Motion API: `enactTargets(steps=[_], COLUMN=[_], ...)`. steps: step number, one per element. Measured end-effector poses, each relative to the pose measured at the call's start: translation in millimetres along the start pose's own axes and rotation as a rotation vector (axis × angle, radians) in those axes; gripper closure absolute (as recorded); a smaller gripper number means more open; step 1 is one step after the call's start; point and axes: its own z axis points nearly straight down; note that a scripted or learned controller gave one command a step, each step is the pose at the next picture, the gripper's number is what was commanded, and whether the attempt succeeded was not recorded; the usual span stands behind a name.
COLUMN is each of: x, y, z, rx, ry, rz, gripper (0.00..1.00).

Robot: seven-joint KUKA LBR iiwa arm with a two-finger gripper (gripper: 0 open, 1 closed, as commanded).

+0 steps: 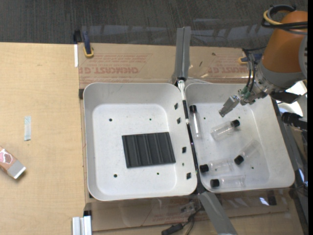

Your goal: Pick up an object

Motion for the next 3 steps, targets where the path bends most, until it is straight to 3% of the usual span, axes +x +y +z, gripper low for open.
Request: enactTargets(steps=[1,2,3], x=[3.2,-34.1,-50.3], y=[-40.7,-131.6,-132.1], z=[55.4,-3.7,-87.1], rx=[0.001,-0.001,-0.002], ry=[0.001,-0.002,-0.002], rz=[-0.035,-0.197,-0.350], gripper=[0.00,0.00,0.00])
